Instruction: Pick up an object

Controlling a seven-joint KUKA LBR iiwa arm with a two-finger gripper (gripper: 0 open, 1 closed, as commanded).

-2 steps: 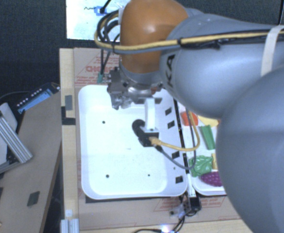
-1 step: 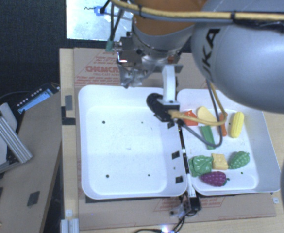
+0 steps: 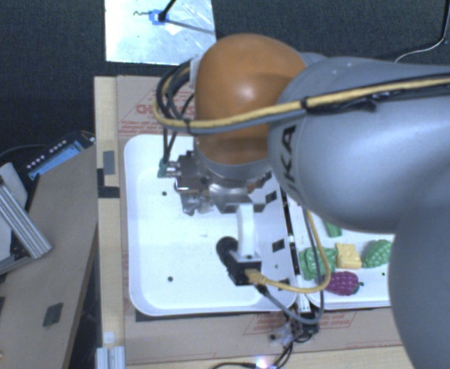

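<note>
Grey arm (image 3: 363,144) w/ black lettering; orange band (image 3: 244,98)

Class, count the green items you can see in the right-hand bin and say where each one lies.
3: one green piece under the arm, one left of the yellow block, one right of it. The arm may hide more.

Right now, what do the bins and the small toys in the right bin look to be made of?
The left bin looks like smooth, slightly glossy white plastic with rounded corners. The purple grape bunch, the yellow block and the green bumpy piece look like moulded plastic or rubber toys: saturated colours, soft knobbly shapes. Which of the two, the view leaves open.
</note>
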